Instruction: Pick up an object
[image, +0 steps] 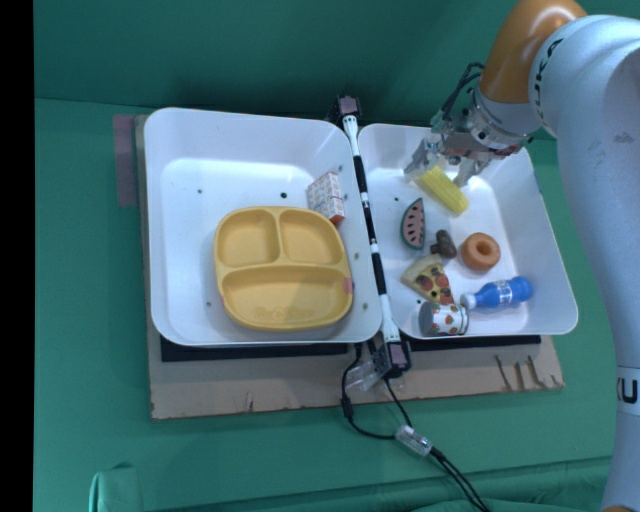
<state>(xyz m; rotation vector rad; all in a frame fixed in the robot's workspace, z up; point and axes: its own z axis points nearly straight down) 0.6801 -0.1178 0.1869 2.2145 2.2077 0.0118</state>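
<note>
While the gripper (441, 163) is lowered over the corn (442, 189), its jaws are spread to either side of the cob, not clenched. Relative to the divider (365, 215), the corn lies well right.

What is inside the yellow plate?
The yellow plate in the left bin has three compartments, and all three look bare. A small carton sits beside its far right corner, not in it. Whatever lies under the plate is covered.
</note>
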